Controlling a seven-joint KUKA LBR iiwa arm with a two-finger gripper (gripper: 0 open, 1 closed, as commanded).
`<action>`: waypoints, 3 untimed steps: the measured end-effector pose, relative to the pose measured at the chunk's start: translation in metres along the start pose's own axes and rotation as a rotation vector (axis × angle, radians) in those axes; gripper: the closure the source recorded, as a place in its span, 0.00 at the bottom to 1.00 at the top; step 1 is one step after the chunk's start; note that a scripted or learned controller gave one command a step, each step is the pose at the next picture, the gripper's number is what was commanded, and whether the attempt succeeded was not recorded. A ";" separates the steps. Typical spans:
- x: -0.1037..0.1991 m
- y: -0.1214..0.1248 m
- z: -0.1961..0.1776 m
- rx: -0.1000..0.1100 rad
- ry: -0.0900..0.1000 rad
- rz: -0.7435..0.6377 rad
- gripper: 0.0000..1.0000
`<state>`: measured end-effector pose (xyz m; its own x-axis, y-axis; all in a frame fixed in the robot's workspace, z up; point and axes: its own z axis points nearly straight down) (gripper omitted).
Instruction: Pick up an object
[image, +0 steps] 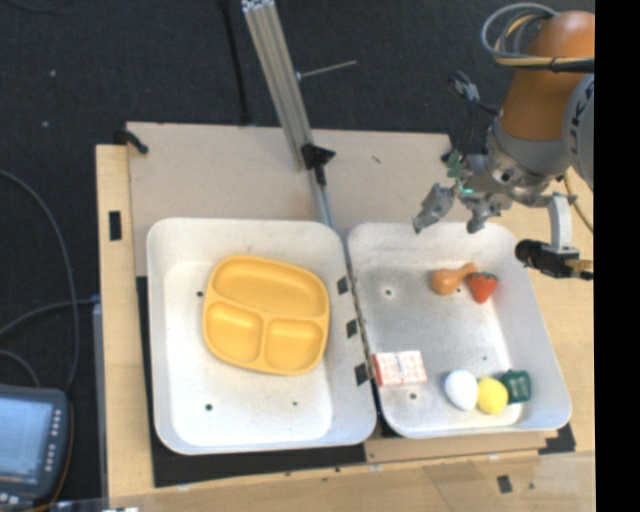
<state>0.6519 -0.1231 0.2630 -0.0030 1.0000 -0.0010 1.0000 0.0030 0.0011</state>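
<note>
Nothing picked yet: tool hangs spread and empty over the right bin's far rim, while the nearest candidates, orange piece touching strawberry, lie in that bin, so descent, grasp, lift remain.

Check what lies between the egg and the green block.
A yellow lemon sits between the egg and the green block, touching both, per camera view.
</note>
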 end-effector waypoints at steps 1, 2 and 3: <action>0.000 0.000 0.000 0.000 -0.001 0.000 0.00; -0.003 -0.001 0.063 0.006 -0.001 0.003 0.00; -0.001 -0.008 0.125 0.007 0.000 0.005 0.00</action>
<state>0.6443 -0.1243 0.1382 0.0022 1.0000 -0.0010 1.0000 -0.0022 -0.0056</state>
